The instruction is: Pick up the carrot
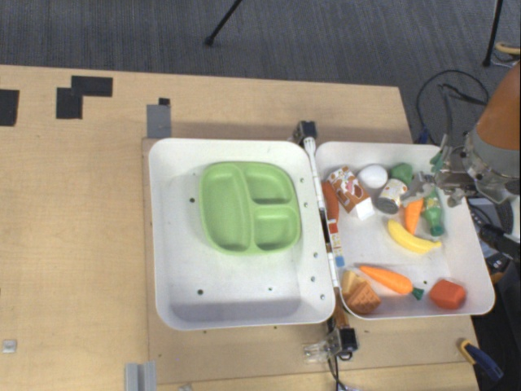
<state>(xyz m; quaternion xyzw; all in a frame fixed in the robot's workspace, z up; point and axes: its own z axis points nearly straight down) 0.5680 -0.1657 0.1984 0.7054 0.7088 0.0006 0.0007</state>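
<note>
Claw (429, 192) hangs over a small carrot (413, 215); its grip state is unclear.

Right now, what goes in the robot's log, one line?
gripper: above right bin, near small carrot | big carrot: lying at front | green plate: left bin

carrot (387, 278) in right bin (480, 251), near banana (411, 238)

Open bin floor left of the carrot (388, 278); bread (361, 294) touching, tomato (447, 294) near.
</note>
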